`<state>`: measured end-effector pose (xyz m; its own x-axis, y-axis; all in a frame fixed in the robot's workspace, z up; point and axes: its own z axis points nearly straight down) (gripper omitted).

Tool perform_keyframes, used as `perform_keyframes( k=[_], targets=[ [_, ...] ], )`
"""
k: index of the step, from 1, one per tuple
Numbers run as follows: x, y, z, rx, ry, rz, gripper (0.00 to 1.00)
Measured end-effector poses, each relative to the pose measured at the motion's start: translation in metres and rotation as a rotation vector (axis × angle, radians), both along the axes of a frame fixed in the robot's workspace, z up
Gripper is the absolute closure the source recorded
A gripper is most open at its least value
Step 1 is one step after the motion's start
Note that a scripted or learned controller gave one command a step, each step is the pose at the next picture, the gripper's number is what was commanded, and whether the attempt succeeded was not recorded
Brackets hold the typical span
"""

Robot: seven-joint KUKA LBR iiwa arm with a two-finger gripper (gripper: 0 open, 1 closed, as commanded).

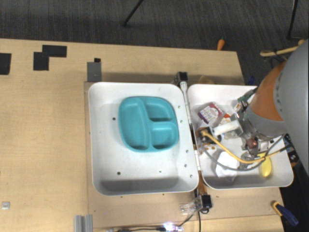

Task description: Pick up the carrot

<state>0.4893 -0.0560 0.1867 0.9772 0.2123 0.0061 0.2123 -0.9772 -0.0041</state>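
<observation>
My gripper (250, 147) is low inside the right bin (285, 178), near its middle right, with the grey arm and its orange band above it covering the bin's right side. A purple packet (209, 112) lies at the bin's far left. A small yellow object (265, 168) rests just right of and in front of the gripper. A crumpled white object (227, 161) lies in front of it to the left. I cannot pick out anything between the fingers.
The left bin (101, 178) holds a teal divided plate (147, 123) at its centre. A small orange object (220, 44) lies beyond the bench's far edge. The wall between the two bins runs just left of the gripper's work area.
</observation>
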Motion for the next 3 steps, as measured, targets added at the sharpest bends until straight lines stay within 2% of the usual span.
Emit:
perform_keyframes(
  k=[1,2,3],
  targets=[
    [-0.003,-0.011,-0.004,-0.002,0.010,0.122,0.00],
    [-0.001,0.033,0.003,-0.003,0.004,0.562,0.00],
    [-0.002,0.036,-0.003,-0.005,0.003,0.888,0.00]
  ],
)
